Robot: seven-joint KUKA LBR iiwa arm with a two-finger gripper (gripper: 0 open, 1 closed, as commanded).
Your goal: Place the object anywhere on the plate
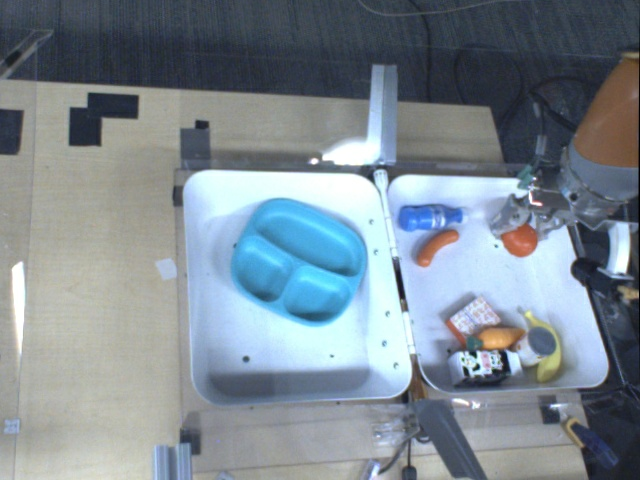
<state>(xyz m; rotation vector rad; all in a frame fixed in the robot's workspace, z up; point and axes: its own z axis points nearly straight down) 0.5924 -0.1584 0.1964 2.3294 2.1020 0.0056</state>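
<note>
Two shallow white bins side by side on a pale wooden surface (100,268), split by a metal divider.

Left bin (215,368): one blue plate (298,258) with three compartments, lying a little up and left of centre, tilted at an angle to the bin walls. Nothing resting in any of its compartments.

Right bin (580,368): several small things in two groups.
- Upper left, near the divider: a blue bottle (430,216) lying on its side, and just below it an orange sausage-shaped toy (437,247), slanted, close to or touching the bottle.
- Lower part: a small red and white box (472,318); just beside it a carrot-like orange piece (497,338); below those a black and white carton (482,365) on its side; to the right a grey round piece (541,342) against a yellow banana (548,353) near the bin's right wall.

Upper right of that bin: the hand (520,218) reaching in from the right, beneath the orange band of the arm (610,128). Directly under its tip a red-orange round object (520,240), tomato-like, touching or nearly touching the metal parts. Cannot tell whether clenched on it or released: too small and cluttered there. Object well apart from the plate, in the other bin.
</note>
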